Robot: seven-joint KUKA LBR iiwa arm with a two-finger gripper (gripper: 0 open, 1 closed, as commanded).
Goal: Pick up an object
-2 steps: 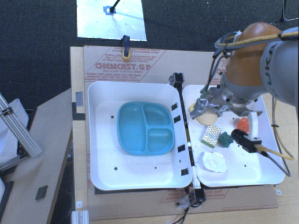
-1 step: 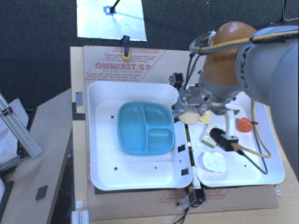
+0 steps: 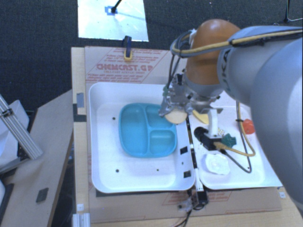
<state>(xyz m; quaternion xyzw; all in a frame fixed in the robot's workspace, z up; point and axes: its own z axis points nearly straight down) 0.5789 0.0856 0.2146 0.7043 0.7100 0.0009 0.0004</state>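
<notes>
Pincer [image 3: 176,110] is down low over the seam between the two bins, sitting right on top of a cream piece [image 3: 176,118]. Whether it's apart or clamped on that piece, I can't tell from this angle.

Nearest to us in the right bin [image 3: 253,173] lies a white disc [image 3: 218,164], and just beyond it a dark green piece [image 3: 229,139], both well clear of the action. Over in the left bin [image 3: 105,170] a blue divided tray [image 3: 144,132] lies flat.

Now the cream piece: it's at the tray's far right corner, hard against the bin divider, directly under the pincer. It looks rounded, pale and smooth, with only its near edge peeking out. Just right of it there's a yellow piece [image 3: 201,117], and further right a small orange one [image 3: 247,125].

My read is that the reach is done but the grab is unconfirmed. Nothing looks lifted clear yet, so the close-and-raise is still to come.

Far back, printed cardboard [image 3: 128,67] with a yellow clip [image 3: 128,55].
</notes>
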